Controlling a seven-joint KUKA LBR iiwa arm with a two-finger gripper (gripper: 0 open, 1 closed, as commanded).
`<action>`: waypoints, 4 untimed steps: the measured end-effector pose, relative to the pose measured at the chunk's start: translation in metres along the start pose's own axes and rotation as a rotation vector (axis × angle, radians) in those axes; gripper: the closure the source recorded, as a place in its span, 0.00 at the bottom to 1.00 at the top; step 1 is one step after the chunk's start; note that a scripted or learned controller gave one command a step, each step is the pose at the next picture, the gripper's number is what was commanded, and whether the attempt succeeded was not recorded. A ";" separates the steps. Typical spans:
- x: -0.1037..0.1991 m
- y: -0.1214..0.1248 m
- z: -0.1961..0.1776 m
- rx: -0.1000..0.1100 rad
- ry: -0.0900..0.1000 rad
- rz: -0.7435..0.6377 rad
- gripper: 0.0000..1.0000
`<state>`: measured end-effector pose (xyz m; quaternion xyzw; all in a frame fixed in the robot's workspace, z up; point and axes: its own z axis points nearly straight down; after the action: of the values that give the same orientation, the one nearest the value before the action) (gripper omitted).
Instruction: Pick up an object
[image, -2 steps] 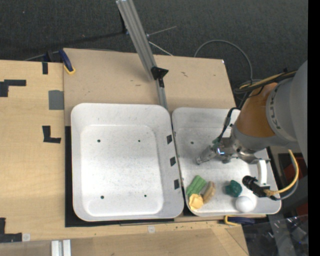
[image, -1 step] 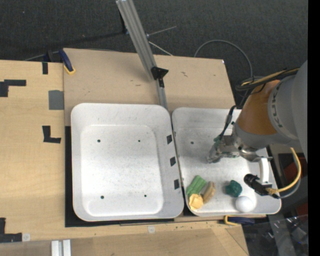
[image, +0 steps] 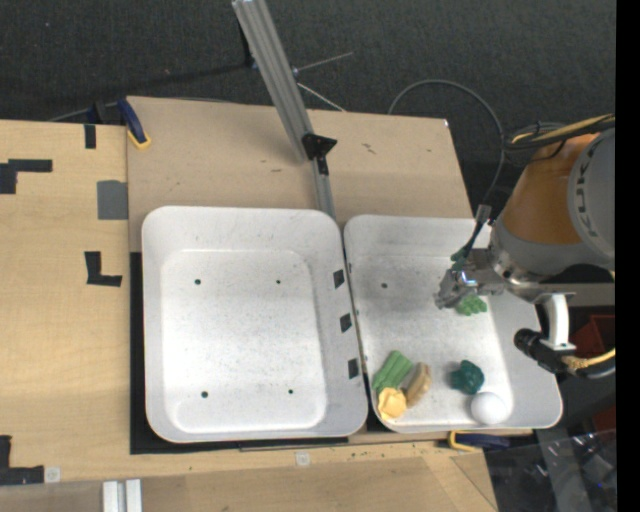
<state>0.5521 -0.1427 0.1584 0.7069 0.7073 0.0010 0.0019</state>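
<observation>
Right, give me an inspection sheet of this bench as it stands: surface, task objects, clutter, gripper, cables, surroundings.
Surface: wooden bench bearing two shallow white bins, left bin and right bin, side by side.
Job's things: all in the right bin; green ridged piece, tan piece and yellow piece bunched near its front left corner; dark green object and white ball near its front right; light green object beside the gripper.
Clutter: nothing seen.
Gripper: gripper low over the right bin; finger state cannot be told.
Cables: thin cable looping behind the bench.
Surroundings: slanted metal pole, black tape marks, dark floor.
</observation>
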 end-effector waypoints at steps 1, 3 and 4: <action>-0.007 0.006 -0.059 -0.001 -0.001 -0.001 1.00; 0.041 0.009 -0.070 0.006 0.003 -0.004 1.00; 0.105 0.014 -0.075 0.005 0.004 -0.007 1.00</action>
<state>0.5657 -0.0379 0.2332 0.7043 0.7099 0.0006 -0.0013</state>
